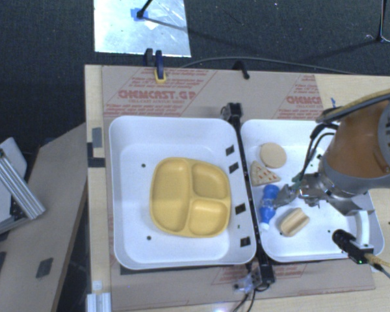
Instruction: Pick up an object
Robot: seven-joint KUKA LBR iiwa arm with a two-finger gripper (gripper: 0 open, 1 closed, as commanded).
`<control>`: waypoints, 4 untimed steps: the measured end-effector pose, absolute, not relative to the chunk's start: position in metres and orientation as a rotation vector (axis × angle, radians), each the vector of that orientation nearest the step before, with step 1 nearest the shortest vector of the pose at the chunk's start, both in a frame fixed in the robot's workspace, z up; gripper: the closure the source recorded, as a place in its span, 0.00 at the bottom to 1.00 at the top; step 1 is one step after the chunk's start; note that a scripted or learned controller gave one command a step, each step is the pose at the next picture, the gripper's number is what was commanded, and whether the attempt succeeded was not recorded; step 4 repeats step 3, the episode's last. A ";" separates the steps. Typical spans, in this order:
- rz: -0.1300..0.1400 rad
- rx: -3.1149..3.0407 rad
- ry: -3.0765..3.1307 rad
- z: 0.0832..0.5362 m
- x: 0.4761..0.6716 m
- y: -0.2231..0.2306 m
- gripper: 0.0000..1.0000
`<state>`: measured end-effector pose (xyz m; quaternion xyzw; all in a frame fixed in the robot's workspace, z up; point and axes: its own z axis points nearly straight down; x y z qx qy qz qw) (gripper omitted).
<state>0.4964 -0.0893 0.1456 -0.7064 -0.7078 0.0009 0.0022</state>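
The right bin (315, 251) holds a round tan biscuit (272, 155), a tan wedge-shaped slice (263, 173), a blue bottle (270, 199) with a white cap lying near the bin's left wall, and a tan bread roll (293, 221). My gripper (288, 194) hangs low over this bin, just right of the blue bottle and just above the bread roll. It sits close to both; I cannot tell whether it touches either. Nothing shows as lifted.
The left bin (127, 194) bears a yellow divided plate (190, 195) at its middle. A black divider with clips (242, 174) runs between the bins. The arm's grey and orange body (361, 148) covers the right bin's far right part.
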 end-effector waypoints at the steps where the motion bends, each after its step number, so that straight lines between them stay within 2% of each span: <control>1: -0.007 -2.220 -2.228 0.101 0.498 -0.085 0.00; 2: -0.005 -2.221 -2.225 0.109 0.498 -0.085 1.00; 3: -0.006 -2.221 -2.229 0.166 0.490 -0.085 1.00; 4: -0.006 -2.221 -2.229 0.166 0.490 -0.085 1.00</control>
